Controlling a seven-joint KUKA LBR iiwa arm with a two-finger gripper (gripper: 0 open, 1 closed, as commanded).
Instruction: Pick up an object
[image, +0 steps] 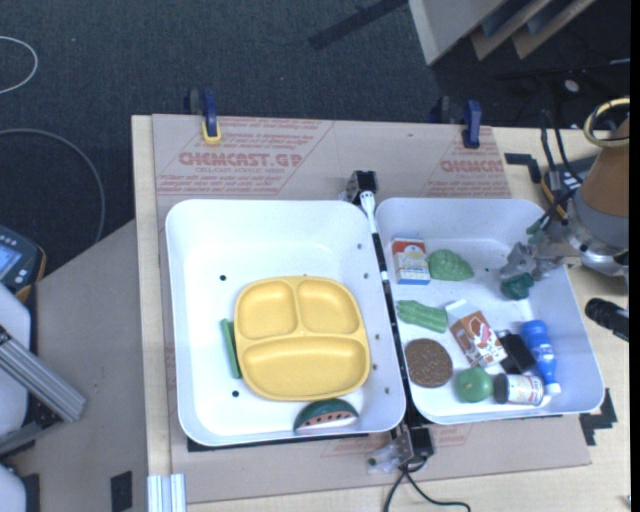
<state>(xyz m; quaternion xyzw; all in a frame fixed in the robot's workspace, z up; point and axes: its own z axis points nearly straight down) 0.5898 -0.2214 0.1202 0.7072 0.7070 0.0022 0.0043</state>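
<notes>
**Ana:** What is the big grey robot arm with the orange band (607, 190) doing?

**Ben:** It reaches into the right shallow white plastic bin (575, 300). I think it is at the grabbing step. Its end effector (520, 268) sits low by a small dark green lump (517, 287), near the bin's far right side. I cannot tell how far open it is, or if it has hold of the lump.

**Ana:** What comes next?

**Ben:** It needs a firm pinch, then a slow lift straight up.

**Ana:** What is under it all?

**Ben:** A tabletop with a brown cardboard sheet (300, 150), held by blue clamps (208, 106). The floor around is dark carpet. The left white bin (190, 320) holds a yellow plastic tray with three parts (300, 337) and a small watermelon slice toy (326, 414). The right bin has a brown round cookie toy (429, 362) and a blue bottle (538, 348).
</notes>
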